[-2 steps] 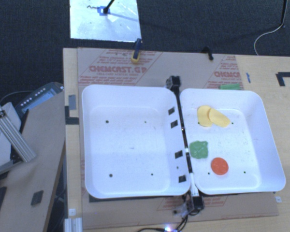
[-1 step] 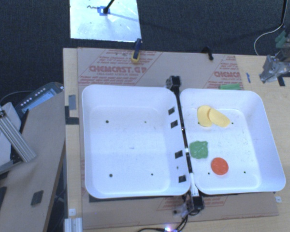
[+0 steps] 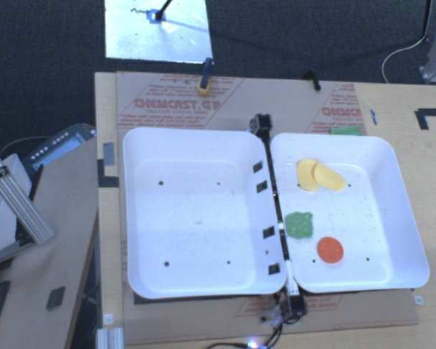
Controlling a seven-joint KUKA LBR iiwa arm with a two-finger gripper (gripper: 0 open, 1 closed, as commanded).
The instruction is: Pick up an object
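The right bin [image 3: 400,187] holds three small objects. Two overlapping yellow discs [image 3: 319,175] lie near its back left. A green leafy piece [image 3: 299,225] rests by the left wall, close to the divider. An orange-red disc [image 3: 330,249] lies just in front of the green piece, toward the bin's front.
The left bin [image 3: 196,209] stands beside the right one, joined by a black clipped divider [image 3: 272,209]. Both sit on a cardboard-covered bench [image 3: 174,104]. A metal plate [image 3: 158,19] lies on the floor behind, and a white cable [image 3: 403,49] runs at the back right.
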